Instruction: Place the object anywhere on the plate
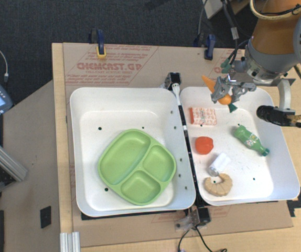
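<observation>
Gripper (225, 94) hung with a small orange carrot (217, 92) pinched between its fingers; the green plate (136, 166) lay well off to its lower left.

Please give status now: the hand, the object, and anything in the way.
Hand over right bin, far end, orange carrot at fingers. Green plate in left bin. Divider between bins.

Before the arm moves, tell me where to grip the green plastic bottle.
Grip the green plastic bottle across its middle, coming from above. It lies flat on its side, slanting across the right white bin, with bare floor along both long sides.
</observation>
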